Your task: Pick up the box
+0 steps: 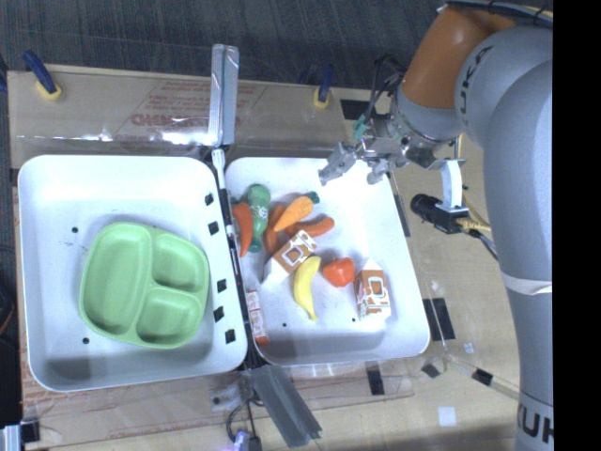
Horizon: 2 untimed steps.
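Nearest the camera in my right bin (282,346), a small orange-and-white box (373,294) stands near the front right corner. Just left of it lie a red tomato (339,271) and a banana (306,287), with a second carton (297,249) touching the banana's top. Behind those sit carrots (293,214) and a green vegetable (257,196). In the left bin rests a green divided plate (144,285). My jaws (358,164) hang spread apart over the right bin's far edge, grasping nothing, well apart from the box.
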Each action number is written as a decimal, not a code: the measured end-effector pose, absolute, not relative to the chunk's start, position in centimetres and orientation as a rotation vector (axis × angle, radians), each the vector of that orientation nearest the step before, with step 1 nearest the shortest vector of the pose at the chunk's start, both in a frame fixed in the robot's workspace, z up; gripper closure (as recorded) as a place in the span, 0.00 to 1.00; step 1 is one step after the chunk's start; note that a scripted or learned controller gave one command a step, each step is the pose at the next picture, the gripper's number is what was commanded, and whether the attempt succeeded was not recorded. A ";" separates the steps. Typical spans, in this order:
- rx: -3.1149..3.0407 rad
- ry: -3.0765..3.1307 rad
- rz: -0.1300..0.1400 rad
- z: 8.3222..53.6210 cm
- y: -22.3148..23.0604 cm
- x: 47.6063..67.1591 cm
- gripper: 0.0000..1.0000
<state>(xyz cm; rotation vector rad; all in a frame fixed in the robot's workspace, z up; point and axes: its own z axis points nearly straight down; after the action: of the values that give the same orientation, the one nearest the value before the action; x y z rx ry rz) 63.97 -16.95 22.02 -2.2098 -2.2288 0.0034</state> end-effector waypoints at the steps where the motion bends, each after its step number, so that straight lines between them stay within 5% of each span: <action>1: -2.579 -1.785 0.005 11.1 -15.2 59.9 0.00; 2: -2.582 -1.787 0.001 27.6 -17.6 59.6 0.00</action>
<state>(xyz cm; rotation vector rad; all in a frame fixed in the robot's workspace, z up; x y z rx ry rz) 59.57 -17.64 27.59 -2.5824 -1.7873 0.0011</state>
